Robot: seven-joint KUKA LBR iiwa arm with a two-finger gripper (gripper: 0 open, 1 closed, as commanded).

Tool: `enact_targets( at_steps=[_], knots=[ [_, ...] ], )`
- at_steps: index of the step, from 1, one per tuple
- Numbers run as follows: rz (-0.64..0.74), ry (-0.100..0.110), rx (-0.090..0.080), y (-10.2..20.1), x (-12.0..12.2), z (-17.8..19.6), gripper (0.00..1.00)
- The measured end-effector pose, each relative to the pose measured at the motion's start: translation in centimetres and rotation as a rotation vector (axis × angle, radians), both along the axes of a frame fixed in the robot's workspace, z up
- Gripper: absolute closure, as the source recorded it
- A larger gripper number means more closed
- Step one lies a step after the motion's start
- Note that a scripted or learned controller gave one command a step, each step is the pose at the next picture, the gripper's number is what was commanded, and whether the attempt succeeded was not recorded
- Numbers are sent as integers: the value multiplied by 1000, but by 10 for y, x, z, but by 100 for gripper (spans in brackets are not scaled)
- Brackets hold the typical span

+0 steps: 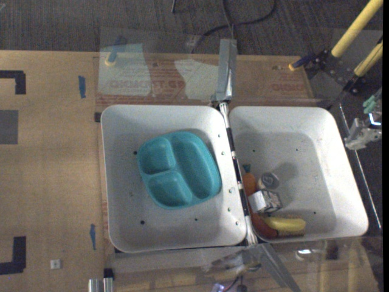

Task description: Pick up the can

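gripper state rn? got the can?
Gripper: at the view's right edge, outside the right bin; grip state cannot be told. Can sits in the bin, not held.

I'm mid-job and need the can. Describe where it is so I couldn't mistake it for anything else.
Look in the right bin, at its lower left corner beside the divider between the bins. The can stands at the top of the small cluster there, its round grey top facing the camera. Unlike the yellow banana and the orange item beside it, it is a small dark cylinder.
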State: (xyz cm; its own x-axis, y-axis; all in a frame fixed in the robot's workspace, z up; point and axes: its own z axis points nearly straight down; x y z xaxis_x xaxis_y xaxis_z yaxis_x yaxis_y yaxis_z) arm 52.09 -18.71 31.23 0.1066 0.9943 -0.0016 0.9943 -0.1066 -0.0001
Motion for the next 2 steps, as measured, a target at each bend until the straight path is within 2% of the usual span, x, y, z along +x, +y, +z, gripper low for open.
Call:
enact_targets(
  at_steps=[1,2],
  knots=[
    [257,3,2,51,-40,28,100],
    [196,2,2,122,-11,-36,100]
  ],
)
